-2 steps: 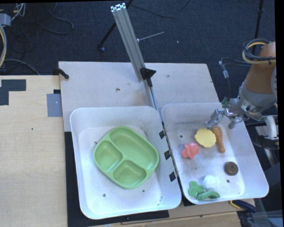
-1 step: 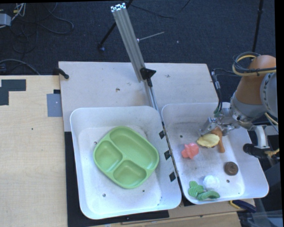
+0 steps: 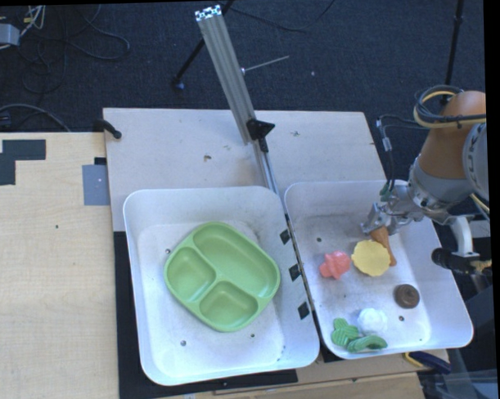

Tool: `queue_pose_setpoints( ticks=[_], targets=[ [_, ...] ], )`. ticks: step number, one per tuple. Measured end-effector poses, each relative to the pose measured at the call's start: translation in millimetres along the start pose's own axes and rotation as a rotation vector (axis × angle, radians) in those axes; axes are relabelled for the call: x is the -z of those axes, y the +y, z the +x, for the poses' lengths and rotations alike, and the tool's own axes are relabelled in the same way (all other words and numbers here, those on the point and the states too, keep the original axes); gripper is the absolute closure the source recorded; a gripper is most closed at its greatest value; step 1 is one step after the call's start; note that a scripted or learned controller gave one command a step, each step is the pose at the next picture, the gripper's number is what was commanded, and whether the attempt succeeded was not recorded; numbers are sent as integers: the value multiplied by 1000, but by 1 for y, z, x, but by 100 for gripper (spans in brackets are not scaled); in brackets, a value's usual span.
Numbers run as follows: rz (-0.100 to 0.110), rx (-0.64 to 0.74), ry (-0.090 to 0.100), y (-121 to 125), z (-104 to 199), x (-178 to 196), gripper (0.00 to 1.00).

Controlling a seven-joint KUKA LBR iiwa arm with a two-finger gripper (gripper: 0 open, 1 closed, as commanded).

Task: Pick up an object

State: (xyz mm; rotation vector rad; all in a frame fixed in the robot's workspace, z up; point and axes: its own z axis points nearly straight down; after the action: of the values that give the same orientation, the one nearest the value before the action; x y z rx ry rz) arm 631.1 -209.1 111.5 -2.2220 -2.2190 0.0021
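My gripper (image 3: pixel 382 219) hangs low over the back of the right bin (image 3: pixel 439 331), reaching in from the right. Just under its tip lies a small orange-brown piece (image 3: pixel 384 236), which touches a yellow round object (image 3: pixel 371 258). I cannot tell whether the gripper touches the orange-brown piece. A pink-red object (image 3: pixel 335 264) lies left of the yellow one. A brown disc (image 3: pixel 406 295) sits nearer the front right. A white ball (image 3: pixel 371 318) rests beside a green toy (image 3: pixel 355 338) at the bin's front.
The left bin (image 3: pixel 145 231) holds a green divided plate (image 3: pixel 221 275). A metal rail (image 3: pixel 233 81) slants from the back down to the wall between the bins. A wooden table surface (image 3: pixel 48 267) lies at the left.
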Motion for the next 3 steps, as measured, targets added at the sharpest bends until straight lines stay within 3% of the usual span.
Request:
queue_pose_setpoints(
  ticks=[1, 3],
  targets=[
    [-7, 2, -2, -1, 1, 64, 100],
    [-4, 4, -1, -1, 8, 143, 100]
  ],
)
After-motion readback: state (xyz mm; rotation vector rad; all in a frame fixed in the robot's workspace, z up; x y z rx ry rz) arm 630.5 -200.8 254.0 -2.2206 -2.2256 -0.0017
